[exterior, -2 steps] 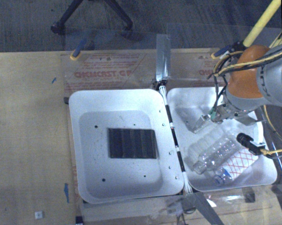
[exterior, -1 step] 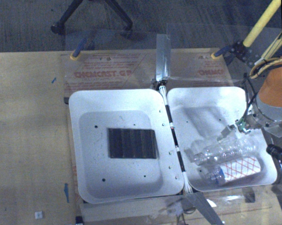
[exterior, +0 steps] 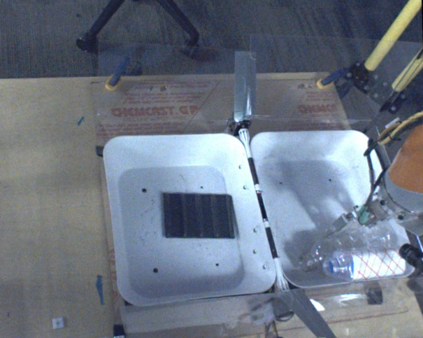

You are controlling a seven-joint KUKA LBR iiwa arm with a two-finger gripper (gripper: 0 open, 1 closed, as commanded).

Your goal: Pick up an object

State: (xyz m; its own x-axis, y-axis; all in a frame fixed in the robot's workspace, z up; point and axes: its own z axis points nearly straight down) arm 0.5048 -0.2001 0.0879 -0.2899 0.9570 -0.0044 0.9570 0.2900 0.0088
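Left bin [exterior: 127,168]: we see open floor all round the dark ribbed rectangular object [exterior: 199,214] lying flat at its centre; nothing tall stands in the way.
Right bin [exterior: 295,154]: the far and left parts of its floor lie bare, so we find free passage there.
Right bin, near right corner: a clear plastic bottle [exterior: 345,257] lies here, and the arm [exterior: 411,170] hangs over the same corner, crowding it.
Divider [exterior: 260,198]: the two bin rims meet in a narrow ridge between them.
Back edge: a clamp [exterior: 120,72] and an upright metal bracket [exterior: 243,93] stand behind the bins.
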